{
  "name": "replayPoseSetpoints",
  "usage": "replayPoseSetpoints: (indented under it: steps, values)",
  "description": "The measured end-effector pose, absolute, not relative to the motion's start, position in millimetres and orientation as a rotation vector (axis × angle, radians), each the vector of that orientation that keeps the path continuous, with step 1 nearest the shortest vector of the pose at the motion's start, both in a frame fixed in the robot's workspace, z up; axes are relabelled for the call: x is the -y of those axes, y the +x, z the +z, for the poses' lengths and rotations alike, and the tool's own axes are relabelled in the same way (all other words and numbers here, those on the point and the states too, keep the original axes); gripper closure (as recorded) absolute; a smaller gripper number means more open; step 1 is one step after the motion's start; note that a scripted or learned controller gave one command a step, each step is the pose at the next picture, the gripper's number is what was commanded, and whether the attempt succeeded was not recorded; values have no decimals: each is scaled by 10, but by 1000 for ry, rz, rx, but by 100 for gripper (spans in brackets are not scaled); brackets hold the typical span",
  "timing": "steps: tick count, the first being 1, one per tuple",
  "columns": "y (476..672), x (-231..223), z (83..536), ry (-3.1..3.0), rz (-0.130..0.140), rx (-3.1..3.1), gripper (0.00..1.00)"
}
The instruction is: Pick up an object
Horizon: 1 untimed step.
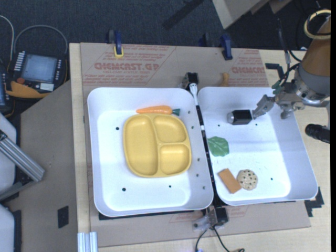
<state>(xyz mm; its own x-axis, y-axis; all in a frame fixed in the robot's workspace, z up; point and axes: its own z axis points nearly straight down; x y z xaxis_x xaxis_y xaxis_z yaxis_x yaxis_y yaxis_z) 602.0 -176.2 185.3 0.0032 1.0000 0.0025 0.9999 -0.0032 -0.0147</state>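
Note:
In the right bin [294, 156], a small black and silver object [240, 117] lies near the back. A green leafy piece [218, 146] sits by the bin's left wall. An orange block [228, 180] and a speckled cookie [247, 179] lie at the front. My gripper [274, 109] hangs over the back right of this bin, open, fingers spread, nothing between them. Its left finger [261, 107] ends just right of the black object.
The left bin [105, 156] holds a yellow divided plate [156, 144] with an orange carrot [155, 109] behind it. The ridge between the bins [202, 140] runs down the middle. Blue clamps [118, 43] stand at the board's back edge.

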Motion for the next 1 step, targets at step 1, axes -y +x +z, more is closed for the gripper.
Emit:
replayPoseSetpoints:
  steps: [1]
  values:
    - [6054,1756,1943,-2221,0,2222,0]
